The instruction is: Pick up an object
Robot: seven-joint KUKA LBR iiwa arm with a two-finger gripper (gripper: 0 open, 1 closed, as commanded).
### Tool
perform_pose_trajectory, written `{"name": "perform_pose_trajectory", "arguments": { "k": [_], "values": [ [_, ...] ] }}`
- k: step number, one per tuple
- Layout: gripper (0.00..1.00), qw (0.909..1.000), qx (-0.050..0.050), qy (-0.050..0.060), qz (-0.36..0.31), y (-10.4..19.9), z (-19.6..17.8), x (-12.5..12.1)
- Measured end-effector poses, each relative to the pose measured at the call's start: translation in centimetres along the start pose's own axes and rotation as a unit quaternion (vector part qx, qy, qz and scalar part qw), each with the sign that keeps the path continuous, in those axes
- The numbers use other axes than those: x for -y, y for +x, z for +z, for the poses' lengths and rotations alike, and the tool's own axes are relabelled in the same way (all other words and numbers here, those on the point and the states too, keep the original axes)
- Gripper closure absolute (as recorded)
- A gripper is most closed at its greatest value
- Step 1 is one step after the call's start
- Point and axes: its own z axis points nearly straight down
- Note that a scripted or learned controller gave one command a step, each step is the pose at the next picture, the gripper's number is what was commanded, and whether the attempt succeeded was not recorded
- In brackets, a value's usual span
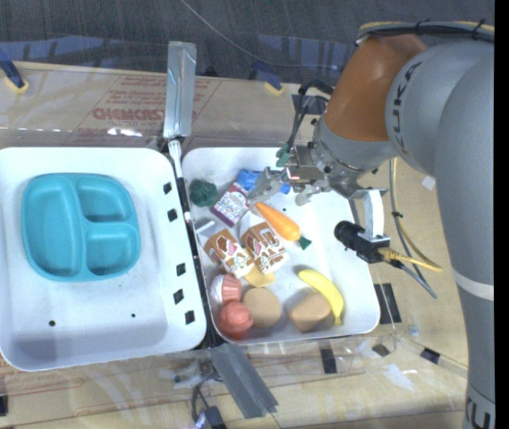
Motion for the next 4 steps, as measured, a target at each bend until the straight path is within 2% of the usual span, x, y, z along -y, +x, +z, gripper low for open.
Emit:
{"name": "perform_pose_trajectory", "arguments": {
  "k": [1,2,3,4],
  "values": [
    [0.00,0.9960,0.000,0.000,0.089,3.7,2.7,2.1],
    [0.00,1.0000,0.001,-0.006,0.003,-0.8,11.1,2.5],
    [0.00,0.9954,0.001,-0.002,-0.095,-3.0,12.5,-3.1],
    [0.00,0.9857,0.000,-0.001,-0.169,-1.6,12.7,3.0]
  ]
}}
